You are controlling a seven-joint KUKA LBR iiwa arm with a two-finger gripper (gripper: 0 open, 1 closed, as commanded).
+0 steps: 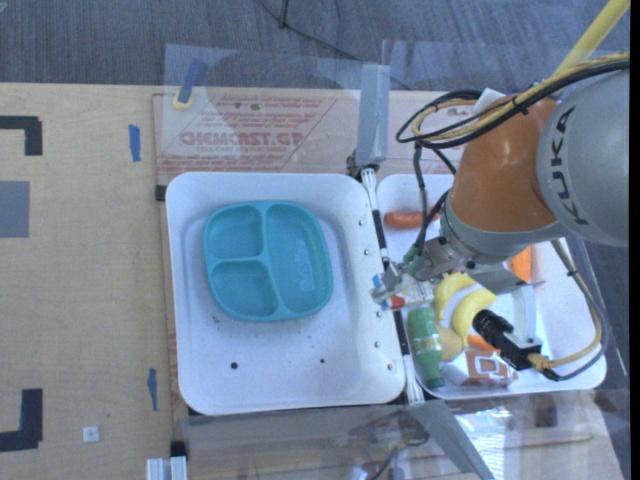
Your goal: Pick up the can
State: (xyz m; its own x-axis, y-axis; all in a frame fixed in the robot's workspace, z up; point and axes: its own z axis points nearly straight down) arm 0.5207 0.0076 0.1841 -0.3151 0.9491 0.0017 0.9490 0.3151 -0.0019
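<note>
Showed a smooth, rounded grey arm [605, 158]. Bore black "KUKA" lettering [563, 173] down the casing. Wore 1 broad, glossy orange band [498, 178] above the wrist. Trailed thin black cables [447, 118] looped across that band, plus 1 yellow cable [600, 26] slanting toward the upper right. Ended in a small grey metal pincer [405, 283].

From here, the teal divided plastic plate [268, 260] lies in the left shallow white bin [190, 368], while in the right white bin [565, 313] a green cylindrical container [427, 340] lies just left of a yellow banana [465, 303].
</note>
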